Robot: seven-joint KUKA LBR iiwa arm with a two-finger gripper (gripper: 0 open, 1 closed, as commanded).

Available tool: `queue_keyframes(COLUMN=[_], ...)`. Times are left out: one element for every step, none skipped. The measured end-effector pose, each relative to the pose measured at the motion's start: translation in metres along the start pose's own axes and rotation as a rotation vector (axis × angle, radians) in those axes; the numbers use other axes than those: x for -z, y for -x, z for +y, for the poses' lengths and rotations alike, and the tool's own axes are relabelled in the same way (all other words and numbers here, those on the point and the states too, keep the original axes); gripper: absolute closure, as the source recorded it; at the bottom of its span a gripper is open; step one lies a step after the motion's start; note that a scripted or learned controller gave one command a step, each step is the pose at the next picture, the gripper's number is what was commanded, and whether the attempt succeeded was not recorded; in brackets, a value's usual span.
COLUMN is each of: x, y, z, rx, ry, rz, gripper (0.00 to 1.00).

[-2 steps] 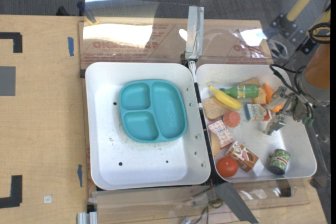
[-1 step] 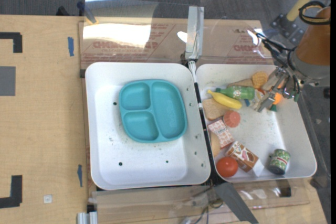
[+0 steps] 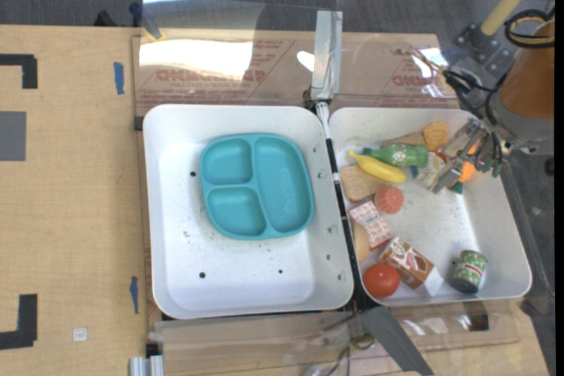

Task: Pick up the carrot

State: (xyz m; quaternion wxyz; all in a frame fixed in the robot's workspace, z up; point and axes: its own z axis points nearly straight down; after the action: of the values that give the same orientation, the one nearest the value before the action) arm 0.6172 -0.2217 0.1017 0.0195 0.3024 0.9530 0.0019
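From the fixed overhead camera, the gripper (image 3: 460, 165) hangs low in the far right part of the right bin (image 3: 502, 229), its metal fingers (image 3: 445, 176) angled down toward the bin floor. A small orange piece, most likely the carrot (image 3: 467, 172), sits right at the fingertips. The view is too crowded there to say whether the fingers are closed on it or merely beside it, so their state cannot be told.

To do this step well, the fingers should straddle the carrot across its narrow width and close fully before any lift. The rise should be straight, since the green bottle (image 3: 404, 156) and the yellow banana (image 3: 377, 167) lie just to the left.

By count, the right bin holds one carrot, one green bottle, one banana, one orange fruit (image 3: 434, 135) at the far wall, one red tomato (image 3: 382, 279) at the near edge, one green can (image 3: 468, 270) in the near right corner, one small carton (image 3: 407, 262) beside the tomato, one pink packet (image 3: 370, 223), one pinkish round item (image 3: 389, 200) and one tan slice of bread (image 3: 357, 182).

The left bin (image 3: 167, 277) holds one teal divided plate (image 3: 256, 186) with three compartments, well apart from the action.
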Motion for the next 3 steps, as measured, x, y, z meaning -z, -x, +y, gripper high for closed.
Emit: queue_keyframes(x=[0.0002, 0.0004, 0.0007], y=[-0.0033, -0.0051, -0.0103], z=[-0.0024, -0.0036, -0.008], rx=[-0.037, -0.063, -0.242], ry=[0.0, 0.0, 0.0], rz=[0.0, 0.0, 0.001], gripper=[0.0, 0.0, 0.0])
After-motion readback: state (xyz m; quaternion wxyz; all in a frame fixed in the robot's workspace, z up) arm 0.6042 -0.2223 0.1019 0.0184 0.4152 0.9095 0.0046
